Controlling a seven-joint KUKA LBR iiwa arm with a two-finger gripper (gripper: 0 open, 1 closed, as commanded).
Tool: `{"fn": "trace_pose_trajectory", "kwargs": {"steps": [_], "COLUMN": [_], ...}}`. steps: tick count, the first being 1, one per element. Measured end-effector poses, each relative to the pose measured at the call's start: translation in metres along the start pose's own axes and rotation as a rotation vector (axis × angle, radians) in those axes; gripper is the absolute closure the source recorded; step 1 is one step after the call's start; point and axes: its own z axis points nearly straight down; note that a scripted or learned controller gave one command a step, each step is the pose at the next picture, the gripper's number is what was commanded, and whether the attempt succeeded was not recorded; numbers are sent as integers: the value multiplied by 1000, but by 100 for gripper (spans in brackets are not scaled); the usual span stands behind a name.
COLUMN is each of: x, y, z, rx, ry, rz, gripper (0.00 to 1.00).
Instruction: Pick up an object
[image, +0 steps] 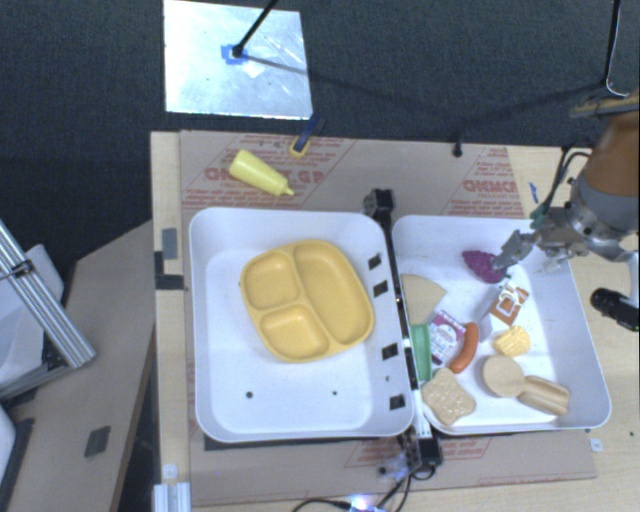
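Right white bin (590, 345): a cluster of toy food items. A purple piece (483, 265) lies toward the far side, just beside the pincer (510, 252), whose tip reaches over that bin's far part; whether its fingers are spread or pressed together cannot be told, and nothing is seen pinched between them. Nearer the camera lie a small orange-and-white carton (510, 303), a yellow corn piece (513, 342), a red sausage (465, 347), a pink-and-white packet (443, 335), a tan wedge (421, 296), a green strip (421, 352) along the bin's left wall, a bread slice (447, 397), a round pale disc (502, 376) and a tan bread roll (545, 395). The items crowd the near left half; the far right corner floor is bare.

Left white bin (215, 330): a yellow three-compartment tray (305, 298) sits mid-floor, tilted to the bin's sides, with bare white floor around it.

Both bins touch along a black-clipped seam and rest on a cardboard-covered surface (420, 165). On the cardboard beyond the left bin lies a yellow squeeze bottle (260, 172). Farther back, a silvery sheet (237, 58) lies on dark carpet (80, 120). The grey arm (605, 195) enters over the right bin's far right rim.
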Motion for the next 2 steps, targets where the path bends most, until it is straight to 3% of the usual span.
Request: {"fn": "trace_pose_trajectory", "kwargs": {"steps": [1,2], "x": [0,-1], "y": [3,-5], "z": [-7,52], "rx": [-12,-8], "ry": [-3,-1], "rz": [-3,-1], "gripper": [0,0]}}
